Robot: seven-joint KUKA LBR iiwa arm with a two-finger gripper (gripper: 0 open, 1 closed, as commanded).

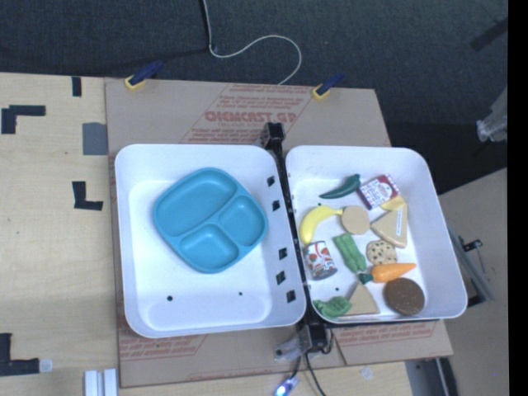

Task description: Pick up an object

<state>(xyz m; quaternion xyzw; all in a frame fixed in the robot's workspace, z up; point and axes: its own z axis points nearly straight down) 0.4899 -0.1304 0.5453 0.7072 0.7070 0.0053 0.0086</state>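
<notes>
While the toy foods crowded the right bin (441, 221), a grasp at the banana (318, 219) risked nudging neighbours. At three o'clock, the end effector's (492, 126) state could not be told.

Right white bin (437, 221): toy food crowded, little clearance. Left white bin (132, 221): blue divided plastic plate (209, 219) centred, margins open.

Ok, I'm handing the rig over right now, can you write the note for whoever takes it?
Claw: cannot be judged from the camera view; nothing visibly held.
Right bin: toy food in a pile, including banana, carrot, green chili pepper, cookie, brown round disc, cheese wedge.
Left bin: blue divided plate.
Done: no pick yet.
Left: pick up one object.
</notes>
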